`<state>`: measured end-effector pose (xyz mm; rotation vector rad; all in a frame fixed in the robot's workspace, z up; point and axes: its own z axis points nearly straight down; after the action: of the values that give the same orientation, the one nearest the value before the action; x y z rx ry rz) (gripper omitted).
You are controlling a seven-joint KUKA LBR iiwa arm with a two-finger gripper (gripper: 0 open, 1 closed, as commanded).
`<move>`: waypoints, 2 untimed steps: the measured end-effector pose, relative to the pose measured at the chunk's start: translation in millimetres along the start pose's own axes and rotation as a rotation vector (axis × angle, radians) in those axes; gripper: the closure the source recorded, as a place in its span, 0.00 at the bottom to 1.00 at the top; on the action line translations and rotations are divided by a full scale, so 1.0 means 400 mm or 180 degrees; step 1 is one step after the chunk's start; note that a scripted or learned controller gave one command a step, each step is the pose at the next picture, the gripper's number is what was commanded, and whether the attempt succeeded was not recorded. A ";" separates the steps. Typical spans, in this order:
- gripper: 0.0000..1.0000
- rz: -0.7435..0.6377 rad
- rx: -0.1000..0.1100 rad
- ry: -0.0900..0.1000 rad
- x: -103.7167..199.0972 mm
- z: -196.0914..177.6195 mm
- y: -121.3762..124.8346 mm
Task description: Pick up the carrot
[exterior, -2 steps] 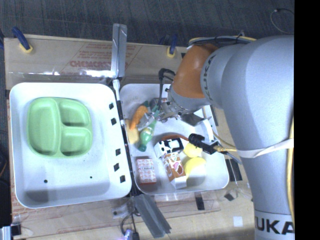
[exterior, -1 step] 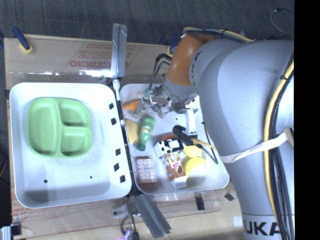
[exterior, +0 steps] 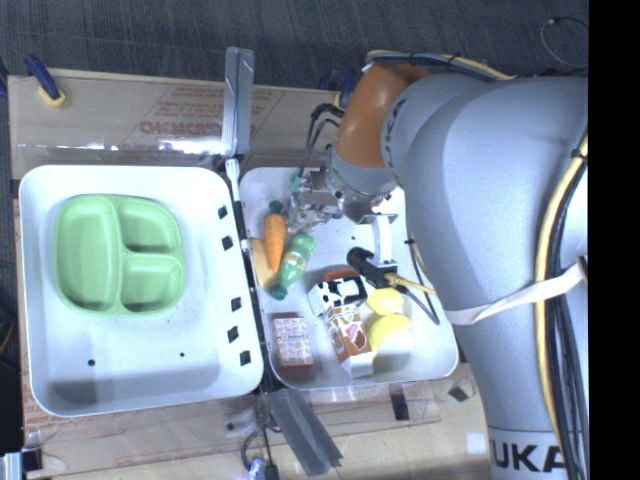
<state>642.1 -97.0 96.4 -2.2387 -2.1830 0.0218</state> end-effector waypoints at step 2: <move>0.00 0.1390 -0.0040 0.0013 0.003 -0.037 -0.016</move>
<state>636.2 -95.6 111.2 -2.6665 -1.6513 0.0084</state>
